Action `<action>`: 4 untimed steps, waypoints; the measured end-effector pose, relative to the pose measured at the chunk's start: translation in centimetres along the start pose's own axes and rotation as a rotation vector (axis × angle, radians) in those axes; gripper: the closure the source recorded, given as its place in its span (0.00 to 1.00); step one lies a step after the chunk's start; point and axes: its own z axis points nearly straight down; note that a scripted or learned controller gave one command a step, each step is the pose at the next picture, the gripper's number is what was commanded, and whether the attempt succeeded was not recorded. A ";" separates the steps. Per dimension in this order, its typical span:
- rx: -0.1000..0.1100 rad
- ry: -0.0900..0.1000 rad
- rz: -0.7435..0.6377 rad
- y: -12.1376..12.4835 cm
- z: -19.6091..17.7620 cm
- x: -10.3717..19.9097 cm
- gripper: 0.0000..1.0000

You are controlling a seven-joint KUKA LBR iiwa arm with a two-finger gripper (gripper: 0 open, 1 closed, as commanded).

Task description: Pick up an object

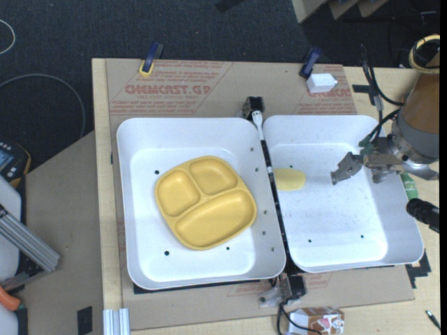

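Observation:
A small pale yellow oval object [290, 179] lies in the right bin [335, 250], close to its left wall. A yellow divided plate [204, 201] rests in the middle of the left bin [140, 145]. My gripper [357, 176] hangs over the right half of the right bin, to the right of the small yellow object and apart from it. Its fingers are spread open, one dark fingertip [338, 176] pointing toward the object, and nothing is between them.
The grey arm with its orange band [424, 110] comes in over the right bin's right rim. A green-tipped part [408, 185] sits by that rim. Clamps [255, 107] join the bins at the back and front. A white block [321, 83] lies on the cardboard behind.

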 end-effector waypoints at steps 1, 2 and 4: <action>-0.008 0.002 -0.009 -4.3 -7.8 7.7 0.00; -0.005 -0.001 -0.001 -4.1 -8.4 7.3 1.00; -0.018 0.002 -0.002 -4.1 -18.3 19.5 1.00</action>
